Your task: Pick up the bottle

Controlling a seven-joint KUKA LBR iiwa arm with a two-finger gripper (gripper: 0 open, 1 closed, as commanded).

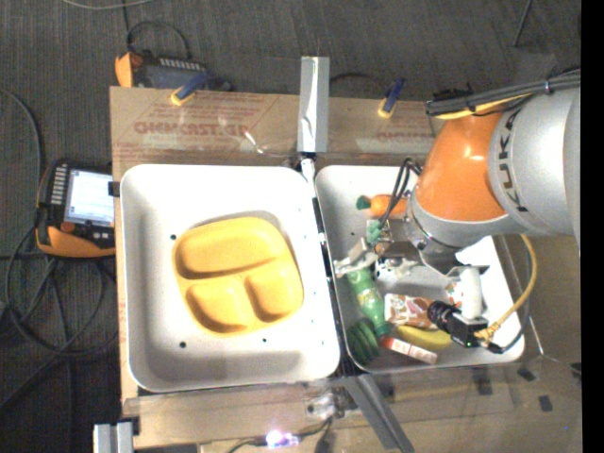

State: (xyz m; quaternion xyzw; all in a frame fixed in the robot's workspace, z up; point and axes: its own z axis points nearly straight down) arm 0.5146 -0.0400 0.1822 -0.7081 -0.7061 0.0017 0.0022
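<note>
At the left of the frame the left bin (pixel 137 253) held a yellow tray (pixel 241 274), no part of this job. Right of centre, the green bottle (pixel 366 298) lay on its side in the right bin (pixel 330 253), near that bin's left wall, beside a banana (pixel 423 337). The gripper (pixel 382 245) hung just above the bottle's upper end, the step judged as closing in for the grasp. The next move called for a short descent onto the bottle. Whether the fingers stood spread could not be told.

At the frame's right, the bulky grey arm (pixel 543 163) carries a glossy orange band and black "KUKA" lettering.
</note>
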